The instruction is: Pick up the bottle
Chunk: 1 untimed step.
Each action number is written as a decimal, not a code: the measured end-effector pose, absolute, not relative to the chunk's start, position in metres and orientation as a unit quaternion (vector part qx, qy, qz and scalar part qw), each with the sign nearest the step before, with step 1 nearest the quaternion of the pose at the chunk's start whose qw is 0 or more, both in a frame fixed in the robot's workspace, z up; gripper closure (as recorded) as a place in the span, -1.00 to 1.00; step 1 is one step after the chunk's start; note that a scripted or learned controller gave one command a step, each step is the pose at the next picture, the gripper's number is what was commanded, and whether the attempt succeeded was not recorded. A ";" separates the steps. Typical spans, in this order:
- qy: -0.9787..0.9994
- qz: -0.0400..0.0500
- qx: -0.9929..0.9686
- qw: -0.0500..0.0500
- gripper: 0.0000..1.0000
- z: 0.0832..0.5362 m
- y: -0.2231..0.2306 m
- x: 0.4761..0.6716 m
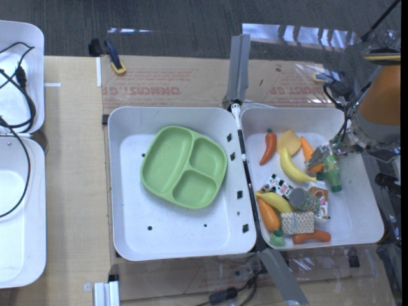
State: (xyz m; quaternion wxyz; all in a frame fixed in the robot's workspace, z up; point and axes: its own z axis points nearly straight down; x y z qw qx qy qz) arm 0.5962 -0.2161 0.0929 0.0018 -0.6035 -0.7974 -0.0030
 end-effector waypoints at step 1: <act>-0.796 -0.002 -0.605 0.000 1.00 0.102 -0.218 0.597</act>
